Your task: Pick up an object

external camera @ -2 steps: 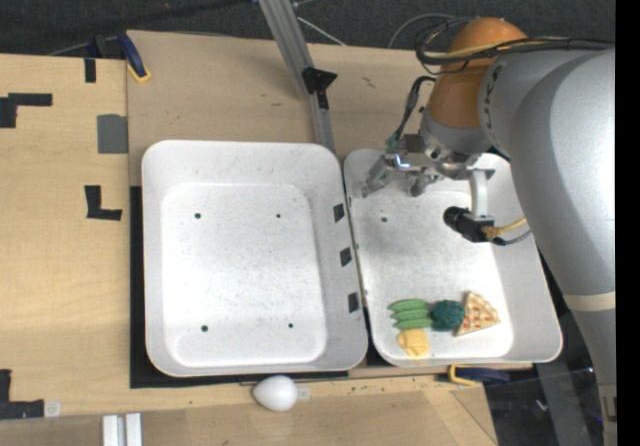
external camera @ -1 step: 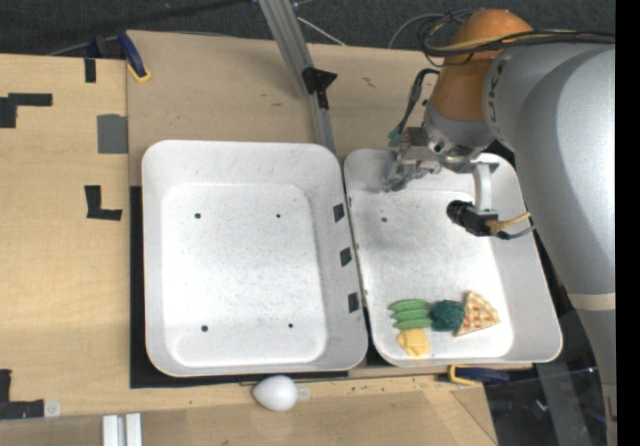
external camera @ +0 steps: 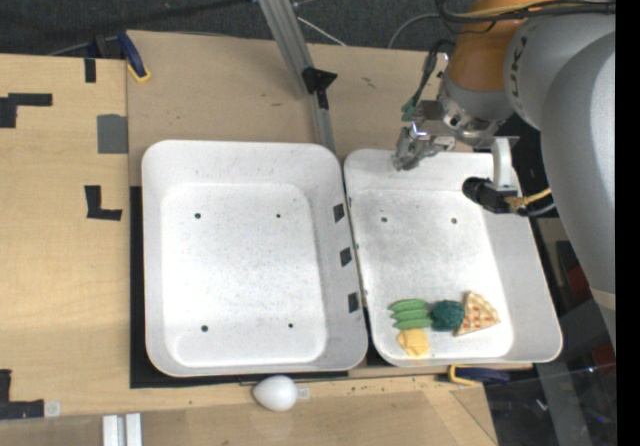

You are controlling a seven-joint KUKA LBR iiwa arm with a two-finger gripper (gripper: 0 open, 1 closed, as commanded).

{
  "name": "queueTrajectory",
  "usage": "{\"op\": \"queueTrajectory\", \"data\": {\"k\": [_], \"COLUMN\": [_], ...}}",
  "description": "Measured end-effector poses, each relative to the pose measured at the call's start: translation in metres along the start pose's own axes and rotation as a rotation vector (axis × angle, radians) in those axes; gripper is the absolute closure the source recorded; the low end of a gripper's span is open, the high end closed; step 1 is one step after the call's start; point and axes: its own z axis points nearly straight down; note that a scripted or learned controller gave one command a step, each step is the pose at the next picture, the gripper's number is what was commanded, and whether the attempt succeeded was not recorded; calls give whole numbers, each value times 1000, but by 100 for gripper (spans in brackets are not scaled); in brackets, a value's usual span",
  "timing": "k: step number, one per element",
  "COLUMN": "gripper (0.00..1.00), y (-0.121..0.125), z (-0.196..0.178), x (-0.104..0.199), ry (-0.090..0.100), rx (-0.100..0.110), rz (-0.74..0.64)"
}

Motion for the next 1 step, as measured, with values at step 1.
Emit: {"op": "queueTrajectory", "data": {"k": [1], "gripper": [100], "y": [-2], "z": [-64], "x": [2], "ry": [-1], "rx": [-1], "rz": [0]}}
